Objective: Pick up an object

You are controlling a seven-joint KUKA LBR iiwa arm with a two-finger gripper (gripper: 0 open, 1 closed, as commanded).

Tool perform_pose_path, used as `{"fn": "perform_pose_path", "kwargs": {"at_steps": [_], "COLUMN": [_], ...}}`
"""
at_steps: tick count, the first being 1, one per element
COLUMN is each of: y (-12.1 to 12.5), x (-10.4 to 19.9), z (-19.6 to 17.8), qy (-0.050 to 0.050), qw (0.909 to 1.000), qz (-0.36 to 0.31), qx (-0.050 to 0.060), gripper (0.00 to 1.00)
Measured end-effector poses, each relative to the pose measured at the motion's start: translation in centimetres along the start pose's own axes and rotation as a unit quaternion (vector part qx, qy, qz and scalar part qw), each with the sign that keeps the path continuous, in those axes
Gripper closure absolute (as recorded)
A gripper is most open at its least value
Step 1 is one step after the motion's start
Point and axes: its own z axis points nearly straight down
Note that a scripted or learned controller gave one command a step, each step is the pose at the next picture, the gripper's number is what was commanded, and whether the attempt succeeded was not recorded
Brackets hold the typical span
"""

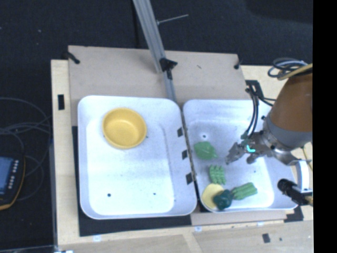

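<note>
Nearest the camera, along the right bin's [263, 109] front wall: a yellow disc [209, 193] with a dark teal lump [224, 199] lying on its edge, and a green ridged piece [244, 190] touching that lump and slanting toward the right. Just behind the disc, a small ribbed green block [216, 173]. Farther back, a rounded pale green lump [204, 151] near the bin's left wall, apart from the rest. Right of that lump and over bare bin floor, the pincer [238, 153], fingers parted, gripping nothing, none of the pieces directly beneath it. Behind it, the grey wrist and the arm's orange band [294, 104], with black cables looping above. Across the divider, in the left bin [131, 194], a yellow bowl [125, 127] upright toward the back left corner. Beyond both bins, a metal rail [150, 28] slanting up off the table [121, 73].
</note>
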Motion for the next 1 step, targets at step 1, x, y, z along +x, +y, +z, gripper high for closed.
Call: {"fn": "perform_pose_path", "kwargs": {"at_steps": [1], "y": [0.0], "x": [0.0], "z": [0.0], "qy": [0.0], "qw": [1.0], "qz": [0.0], "qx": [0.0], "gripper": [0.0]}}
